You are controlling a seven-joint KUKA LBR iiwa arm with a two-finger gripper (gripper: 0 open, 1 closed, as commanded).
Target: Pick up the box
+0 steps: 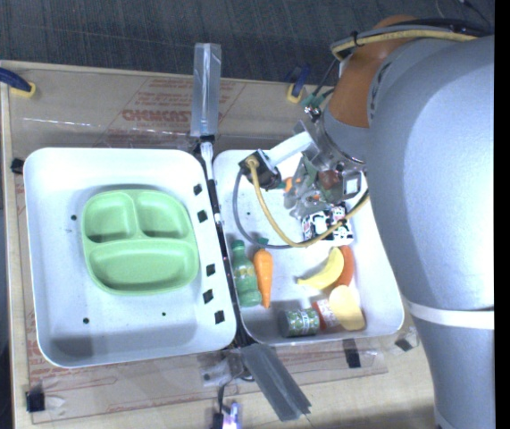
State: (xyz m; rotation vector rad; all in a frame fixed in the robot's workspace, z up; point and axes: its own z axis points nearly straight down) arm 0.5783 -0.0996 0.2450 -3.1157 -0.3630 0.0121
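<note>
Red mirrored lettering on the wooden desk (103,105) is too blurred for me to read. My robot hand (319,206) hangs low in the right white bin (388,284), fingers hidden, so I cannot tell their state. A red box (330,314) lies near the bin's front, beside a yellow banana (323,271). The left bin (49,239) holds a green divided plate (138,239).

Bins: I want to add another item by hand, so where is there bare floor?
Left bin: bare floor rings the green divided plate, widest along the near edge. Right bin: crowded near edge with carrot, banana and can; the tool and yellow cable occupy the rest.
</note>
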